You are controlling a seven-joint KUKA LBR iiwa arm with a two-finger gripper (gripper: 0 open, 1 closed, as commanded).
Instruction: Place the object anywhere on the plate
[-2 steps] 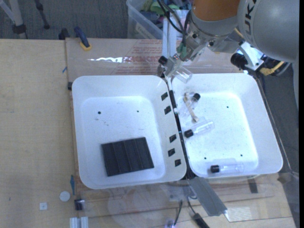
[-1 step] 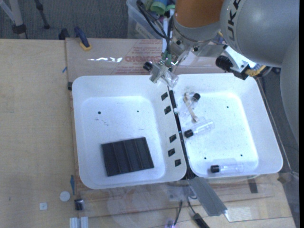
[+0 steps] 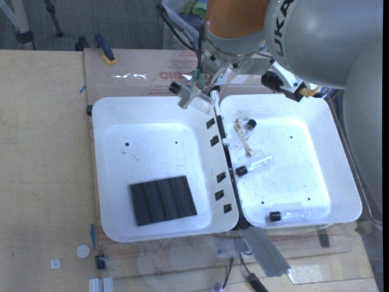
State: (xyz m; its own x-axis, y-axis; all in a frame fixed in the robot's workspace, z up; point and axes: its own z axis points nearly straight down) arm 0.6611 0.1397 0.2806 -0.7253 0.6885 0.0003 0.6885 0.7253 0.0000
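Clear vial (image 3: 254, 165) in right bin (image 3: 340, 163), arm raised over bins' far edge, tool (image 3: 200, 93) state unclear

Bright, even light falls from overhead; both white bins (image 3: 109, 163) nearly wash out, with soft shadows along their inner walls. Glare streaks the plastic sheet (image 3: 130, 76) behind them. My arm (image 3: 316, 29) looms close and slightly soft.

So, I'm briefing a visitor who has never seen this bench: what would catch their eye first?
Probably the big grey arm with its orange band, looming over the top right, its gripper hanging over the far rim between the two white bins. Next, the dark ribbed plate lying in the left bin, then the clear black-capped vials scattered in the right bin.
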